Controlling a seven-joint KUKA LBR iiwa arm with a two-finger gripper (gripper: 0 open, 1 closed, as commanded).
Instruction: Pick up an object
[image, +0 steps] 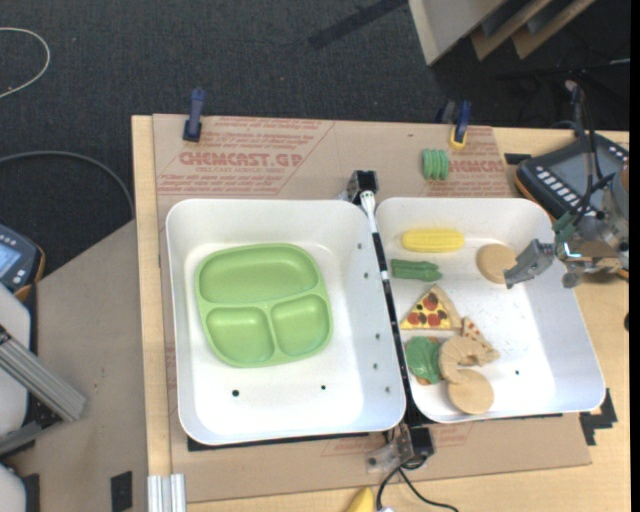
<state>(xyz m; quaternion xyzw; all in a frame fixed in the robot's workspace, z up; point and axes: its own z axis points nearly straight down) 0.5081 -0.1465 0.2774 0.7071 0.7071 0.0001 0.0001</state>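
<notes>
From above, the pincer (520, 268) hangs over the right bin (560, 330), near its far right edge, just beside a round tan cookie (492, 262); whether it is wide or narrow I cannot tell. A corn cob (432, 240) and pizza slice (430, 311) lie nearby. A green tray (262, 303) sits in the left bin (190, 330).

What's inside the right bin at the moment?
Right bin holds a corn cob, green pod, pizza slice, round cookie and a stacked pile whose undersides are hidden.
</notes>
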